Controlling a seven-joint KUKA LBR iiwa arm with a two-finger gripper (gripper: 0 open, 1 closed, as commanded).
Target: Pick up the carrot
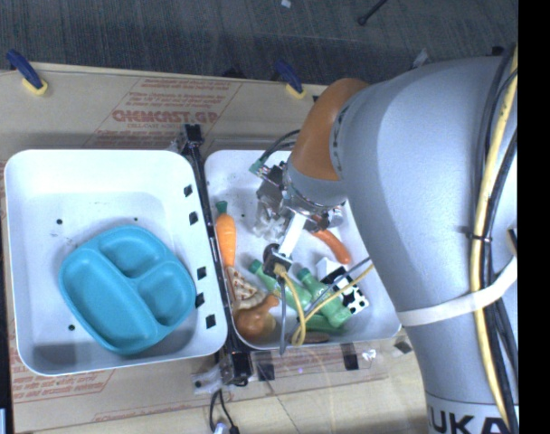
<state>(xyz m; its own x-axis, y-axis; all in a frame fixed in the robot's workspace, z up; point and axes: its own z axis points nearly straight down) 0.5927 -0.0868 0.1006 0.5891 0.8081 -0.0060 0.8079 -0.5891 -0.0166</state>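
Observation:
An orange carrot (pixel 225 239) with a green top lies along the left wall of the right bin (pixel 228 165), pointing toward the front. My gripper (pixel 271 208) hangs over the middle of that bin, a short way to the right of the carrot and apart from it. The grey arm covers the bin's right side. Nothing shows between the gripper and the carrot.
A second orange piece (pixel 335 246) lies right of the gripper. At the right bin's front sit a waffle-like piece (pixel 241 286), a brown item (pixel 253 320), green items (pixel 327 313) and a white die (pixel 353 299). The left bin (pixel 31 179) holds a blue divided plate (pixel 126 286).

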